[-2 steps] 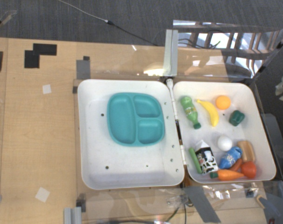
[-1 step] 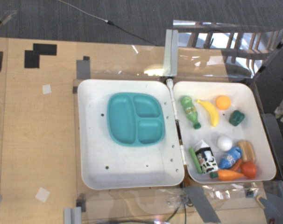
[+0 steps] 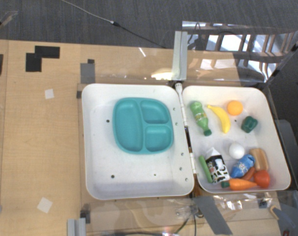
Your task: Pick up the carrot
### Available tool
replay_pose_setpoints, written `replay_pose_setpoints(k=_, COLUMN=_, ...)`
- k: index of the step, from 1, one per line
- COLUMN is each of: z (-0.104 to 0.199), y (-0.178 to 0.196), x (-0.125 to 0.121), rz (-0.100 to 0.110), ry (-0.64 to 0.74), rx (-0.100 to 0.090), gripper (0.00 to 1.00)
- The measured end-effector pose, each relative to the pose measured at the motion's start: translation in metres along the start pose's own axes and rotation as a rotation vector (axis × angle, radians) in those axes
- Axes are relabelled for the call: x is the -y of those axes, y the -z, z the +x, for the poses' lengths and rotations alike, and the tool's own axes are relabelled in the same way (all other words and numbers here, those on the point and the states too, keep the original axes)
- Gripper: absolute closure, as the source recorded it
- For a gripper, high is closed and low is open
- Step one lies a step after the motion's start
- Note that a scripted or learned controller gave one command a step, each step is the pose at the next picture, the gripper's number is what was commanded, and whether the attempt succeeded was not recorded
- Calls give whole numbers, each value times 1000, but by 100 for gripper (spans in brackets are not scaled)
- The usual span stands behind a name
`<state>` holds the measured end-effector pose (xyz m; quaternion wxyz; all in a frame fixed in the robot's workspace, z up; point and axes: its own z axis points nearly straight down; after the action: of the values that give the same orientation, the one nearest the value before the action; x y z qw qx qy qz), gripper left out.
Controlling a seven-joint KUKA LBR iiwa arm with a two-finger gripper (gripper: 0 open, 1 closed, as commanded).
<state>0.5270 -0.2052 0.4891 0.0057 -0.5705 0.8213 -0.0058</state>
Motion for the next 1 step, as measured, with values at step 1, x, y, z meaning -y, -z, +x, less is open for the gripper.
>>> replay_pose_setpoints(k=1, z=15, y=-135, x=-39, rz=-14, ry=293, rx=2, gripper=100)
